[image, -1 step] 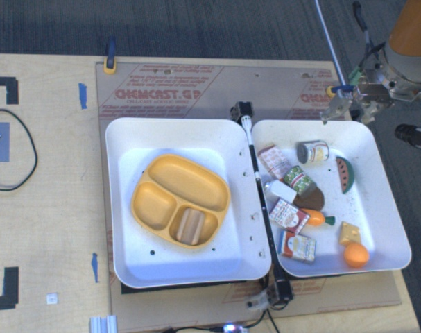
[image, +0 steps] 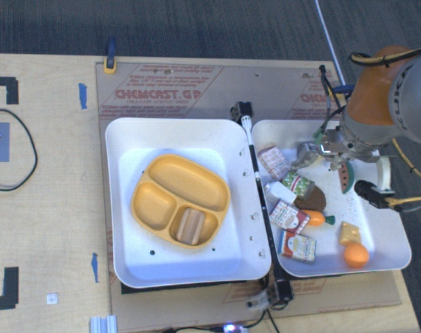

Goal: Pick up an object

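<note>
Fingers: state cannot be told; the gripper (image: 320, 151) sits low over the upper part of the right bin (image: 397, 252), its metal parts crowded together beneath the grey arm (image: 411, 106) and its orange band (image: 373, 92) at the right of the frame.

Right bin, shallow white plastic with rounded corners, contents:
- watermelon slice (image: 345, 175), thin curved toy wedge, red with green rind, just right of the gripper.
- small packets, several, printed glossy wrappers in red, white and green: one (image: 272, 161) in the upper left of the bin, one (image: 297, 184) below the gripper, two (image: 288, 216) (image: 300, 247) toward the lower left.
- brown rounded piece (image: 311, 200), smooth, mid-bin.
- carrot-like orange piece (image: 314, 220), touching the packets.
- yellow cheese-like wedge (image: 348, 233), lower right.
- orange ball (image: 356, 256), smooth, near the lower right corner.

Left bin (image: 123, 186), same white plastic, holds a mustard-yellow divided plate (image: 179, 198), oval, three compartments; a pale tan cylinder (image: 191, 226) lies in the lower right compartment.

Surface: both bins rest on a printed cardboard sheet (image: 161, 89) over a light wood bench (image: 44, 241), marked with blue tape strips and black corner marks; a black cable (image: 30, 155) loops at the left. Dark grey carpet (image: 196, 12) fills the top of the frame.
</note>
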`<action>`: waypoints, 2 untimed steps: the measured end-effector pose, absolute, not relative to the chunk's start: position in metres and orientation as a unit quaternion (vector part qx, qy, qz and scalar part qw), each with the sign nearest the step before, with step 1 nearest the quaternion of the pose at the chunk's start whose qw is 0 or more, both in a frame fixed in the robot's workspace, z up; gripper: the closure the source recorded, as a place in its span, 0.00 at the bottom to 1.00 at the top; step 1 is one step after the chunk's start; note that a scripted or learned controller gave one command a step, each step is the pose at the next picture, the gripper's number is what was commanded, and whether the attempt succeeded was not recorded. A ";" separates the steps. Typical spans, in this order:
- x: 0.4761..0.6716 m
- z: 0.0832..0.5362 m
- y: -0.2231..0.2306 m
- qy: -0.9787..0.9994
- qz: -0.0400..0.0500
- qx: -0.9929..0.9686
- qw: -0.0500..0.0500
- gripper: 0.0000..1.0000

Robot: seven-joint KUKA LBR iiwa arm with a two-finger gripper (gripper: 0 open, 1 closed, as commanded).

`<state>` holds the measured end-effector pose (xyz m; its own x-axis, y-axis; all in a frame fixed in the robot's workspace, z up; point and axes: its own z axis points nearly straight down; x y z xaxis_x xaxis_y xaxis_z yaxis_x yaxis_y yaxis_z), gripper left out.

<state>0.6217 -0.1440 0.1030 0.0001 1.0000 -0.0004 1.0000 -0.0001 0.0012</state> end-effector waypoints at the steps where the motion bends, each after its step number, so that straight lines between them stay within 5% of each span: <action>1: 0.559 0.086 -0.111 0.707 0.001 0.707 0.001 0.00; 2: 0.560 0.096 -0.111 0.707 0.002 0.708 0.003 1.00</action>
